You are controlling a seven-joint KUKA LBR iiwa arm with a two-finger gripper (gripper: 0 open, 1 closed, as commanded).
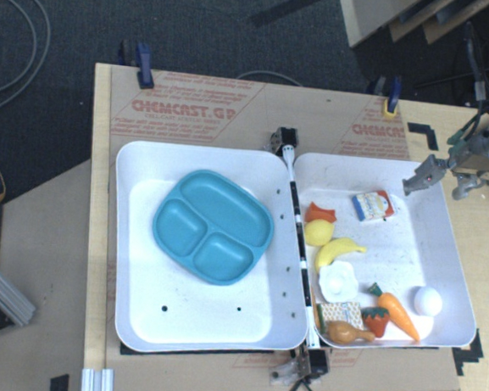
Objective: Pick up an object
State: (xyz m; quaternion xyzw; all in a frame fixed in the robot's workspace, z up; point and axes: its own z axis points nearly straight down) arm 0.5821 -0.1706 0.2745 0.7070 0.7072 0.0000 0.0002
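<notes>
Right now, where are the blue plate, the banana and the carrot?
blue plate [214, 224]: camera view, on its central divider.
banana [336, 251]: camera view, on its curved middle.
carrot [402, 314]: camera view, on its orange body.

A robotics lab: a plywood bench [235, 104] held by blue clamps [143, 64] at twelve o'clock, two white bins [131, 223] of toy food, loose cables [21, 26] on dark carpet at ten o'clock.

Wooden bench [98, 220], two white bins [132, 308] (side by side) on top
</notes>
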